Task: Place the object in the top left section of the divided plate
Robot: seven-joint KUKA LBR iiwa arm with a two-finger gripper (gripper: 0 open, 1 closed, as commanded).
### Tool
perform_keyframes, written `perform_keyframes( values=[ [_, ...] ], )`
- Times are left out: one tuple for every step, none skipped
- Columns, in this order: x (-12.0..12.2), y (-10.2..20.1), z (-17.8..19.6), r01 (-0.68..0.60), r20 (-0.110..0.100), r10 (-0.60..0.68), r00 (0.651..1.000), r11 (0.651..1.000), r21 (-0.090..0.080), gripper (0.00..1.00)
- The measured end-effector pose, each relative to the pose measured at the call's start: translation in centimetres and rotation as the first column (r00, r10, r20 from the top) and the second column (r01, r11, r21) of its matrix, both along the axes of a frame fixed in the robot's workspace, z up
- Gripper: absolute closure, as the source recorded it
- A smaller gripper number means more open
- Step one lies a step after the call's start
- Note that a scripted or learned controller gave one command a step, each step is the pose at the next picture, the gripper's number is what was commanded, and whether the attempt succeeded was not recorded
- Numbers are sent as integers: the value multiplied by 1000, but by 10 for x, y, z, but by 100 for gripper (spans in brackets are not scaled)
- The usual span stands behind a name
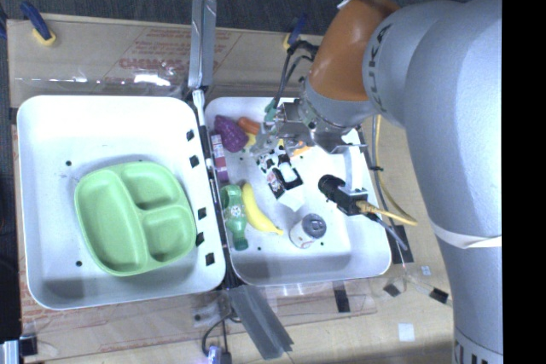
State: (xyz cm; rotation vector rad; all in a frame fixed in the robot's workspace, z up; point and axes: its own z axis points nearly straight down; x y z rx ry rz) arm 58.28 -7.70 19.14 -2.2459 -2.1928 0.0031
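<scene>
The green divided plate lies in the left bin, with nothing in its sections. My gripper hangs low over the upper middle of the right bin, reaching in from the right. Below and around it lie a purple bunch of grapes, an orange piece, a yellow banana, a green bottle and a small silver-topped can. A small black-and-white thing sits just under the gripper; whether it is held is unclear.
A metal divider runs between the two bins. The bulky grey arm with its orange band covers the right bin's upper right part. Cardboard lines the bench behind the bins.
</scene>
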Motion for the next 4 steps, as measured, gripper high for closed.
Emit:
perform_keyframes(
  values=[
    [-15,56,-1,-141,-3,141,990,990,1,100],
    [-17,162,-1,-178,0,178,984,984,-1,100],
    [-17,162,-1,-177,0,177,984,984,-1,0],
    [36,66,1,-611,3,611,791,791,-2,0]
  ],
)
